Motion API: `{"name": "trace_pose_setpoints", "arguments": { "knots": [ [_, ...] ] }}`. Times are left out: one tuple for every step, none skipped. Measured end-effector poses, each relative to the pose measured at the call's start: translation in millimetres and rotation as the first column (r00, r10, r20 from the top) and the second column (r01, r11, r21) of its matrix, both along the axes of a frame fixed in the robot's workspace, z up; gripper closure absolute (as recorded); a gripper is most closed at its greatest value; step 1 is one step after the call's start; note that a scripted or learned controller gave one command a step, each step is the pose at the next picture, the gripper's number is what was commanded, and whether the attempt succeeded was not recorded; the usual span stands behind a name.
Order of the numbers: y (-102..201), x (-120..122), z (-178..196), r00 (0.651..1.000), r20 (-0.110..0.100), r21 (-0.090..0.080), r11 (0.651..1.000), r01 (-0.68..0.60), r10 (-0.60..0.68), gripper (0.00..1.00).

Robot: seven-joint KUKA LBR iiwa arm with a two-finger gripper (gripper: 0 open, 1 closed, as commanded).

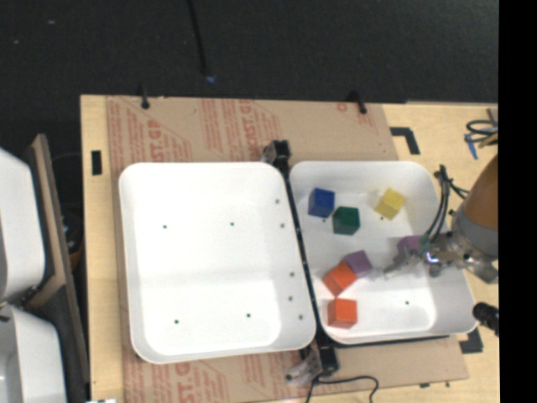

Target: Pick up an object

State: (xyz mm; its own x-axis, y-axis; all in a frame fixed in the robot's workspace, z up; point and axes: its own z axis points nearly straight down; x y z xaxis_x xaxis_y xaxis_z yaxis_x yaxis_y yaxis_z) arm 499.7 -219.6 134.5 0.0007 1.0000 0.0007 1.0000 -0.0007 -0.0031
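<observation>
cam: we look down from above, slanted | both bins (pixel 134 225) in frame | arm (pixel 480 217) enters right

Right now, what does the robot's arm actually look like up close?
The arm is bulky, rounded grey metal with an orange band above the wrist. Thin dark cables loop beside it. It ends in a small metallic grey pincer with slim prongs.

White bins (pixel 210 259); blue cube (pixel 321 202), green cube (pixel 346 220), yellow cube (pixel 390 202), purple cube (pixel 359 263), two orange cubes (pixel 339 277); tan worktop (pixel 210 133) printed with red lettering.
</observation>
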Motion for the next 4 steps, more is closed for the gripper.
{"name": "trace_pose_setpoints", "arguments": {
  "knots": [
    [-0.6,1.3,12.6,1.0,0.005,-0.001,1.0,0.001,-0.001,1.0],
    [1.2,-4.6,58.3,1.0,0.008,-0.002,1.0,-0.001,0.001,1.0],
    [0.5,-4.0,80.3,1.0,0.006,-0.002,1.0,-0.001,0.001,1.0],
    [47.8,5.5,75.0,1.0,0.004,0.0,1.0,-0.004,0.004,1.0]
  ]
}}
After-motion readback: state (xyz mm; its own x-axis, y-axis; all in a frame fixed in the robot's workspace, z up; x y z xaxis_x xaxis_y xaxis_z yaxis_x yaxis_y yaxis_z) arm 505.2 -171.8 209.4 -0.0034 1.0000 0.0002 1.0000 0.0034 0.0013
